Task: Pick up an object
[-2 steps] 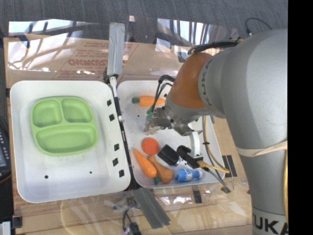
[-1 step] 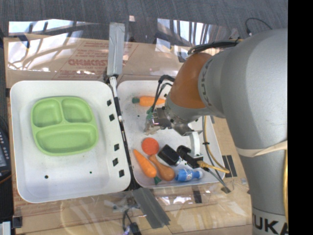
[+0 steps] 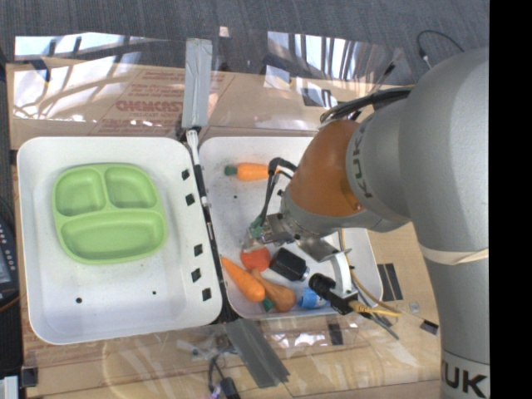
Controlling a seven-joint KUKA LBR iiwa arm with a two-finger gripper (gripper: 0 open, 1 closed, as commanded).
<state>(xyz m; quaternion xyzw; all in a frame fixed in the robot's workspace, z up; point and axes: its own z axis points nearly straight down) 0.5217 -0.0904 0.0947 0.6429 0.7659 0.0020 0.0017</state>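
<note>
In the right bin (image 3: 218,196), a small orange carrot (image 3: 251,171) with a green tip lies near the far wall. Two more carrots (image 3: 243,278) (image 3: 279,293) lie side by side at the near edge. A red piece (image 3: 256,259) sits just above them, and a blue item (image 3: 309,301) lies further right. My gripper (image 3: 263,229) is low over the middle of this bin, right above the red piece. A small orange and green bit shows at its tip. The bulky wrist hides the rest of the bin's middle.
The left bin (image 3: 41,223) holds a green divided plate (image 3: 108,213). A ridge with black clips (image 3: 199,223) separates the two bins. Cardboard and a grey tape strip (image 3: 196,81) lie behind them.
</note>
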